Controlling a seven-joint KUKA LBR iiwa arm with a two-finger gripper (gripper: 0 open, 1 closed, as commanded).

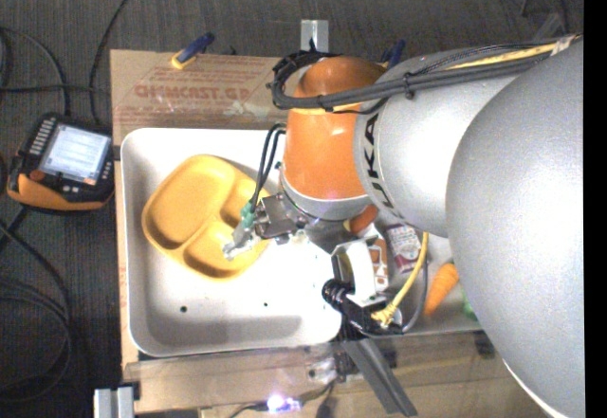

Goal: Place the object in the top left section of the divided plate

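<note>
- Dark carpet with loose cables surrounds the bench [171,94], which carries a white bin [190,312] on the left.
- Inside this bin lies the yellow divided plate [194,208], tilted, its sections bare.
- At the plate's right edge hangs the gripper [239,241], tip over the lower-right section; its opening and contents cannot be told.
- My guess: the target section lies up and left of the gripper.
- No carried object is discernible.

Arm [455,170] hides most of right bin [446,321]; carrot [438,288] partly covered.

The bench [190,94] bears two white bins [171,321].
</note>
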